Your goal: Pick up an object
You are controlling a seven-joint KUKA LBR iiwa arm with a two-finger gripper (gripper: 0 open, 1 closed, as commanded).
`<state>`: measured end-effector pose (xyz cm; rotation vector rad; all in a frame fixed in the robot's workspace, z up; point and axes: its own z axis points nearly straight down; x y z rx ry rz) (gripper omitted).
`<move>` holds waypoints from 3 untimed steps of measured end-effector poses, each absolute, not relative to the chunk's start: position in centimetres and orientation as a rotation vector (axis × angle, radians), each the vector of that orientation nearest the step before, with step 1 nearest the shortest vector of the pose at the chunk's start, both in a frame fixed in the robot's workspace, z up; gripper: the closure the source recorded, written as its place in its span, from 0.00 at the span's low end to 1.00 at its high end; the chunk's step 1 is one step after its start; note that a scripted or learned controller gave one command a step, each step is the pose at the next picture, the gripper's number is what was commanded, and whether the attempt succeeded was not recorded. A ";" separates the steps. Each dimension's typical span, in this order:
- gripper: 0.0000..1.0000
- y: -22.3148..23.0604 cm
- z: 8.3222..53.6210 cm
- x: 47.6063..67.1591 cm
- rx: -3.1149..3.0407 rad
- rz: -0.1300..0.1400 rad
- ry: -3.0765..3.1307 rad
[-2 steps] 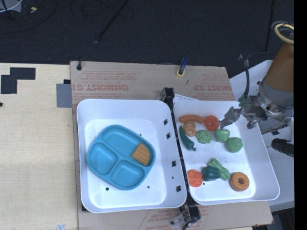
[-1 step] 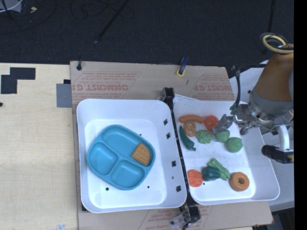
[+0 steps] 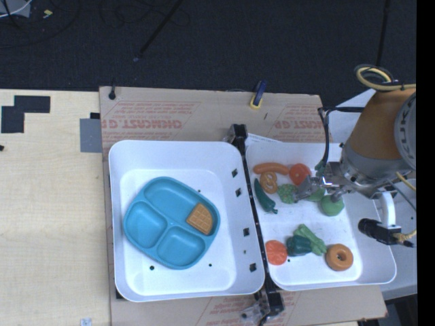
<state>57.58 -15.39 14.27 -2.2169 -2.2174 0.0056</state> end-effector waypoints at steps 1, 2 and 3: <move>0.00 -15.2 9.0 57.6 -2.219 0.004 -2.218; 1.00 -15.3 10.1 57.5 -2.222 0.004 -2.213; 1.00 -15.6 15.4 58.5 -2.222 -0.001 -2.222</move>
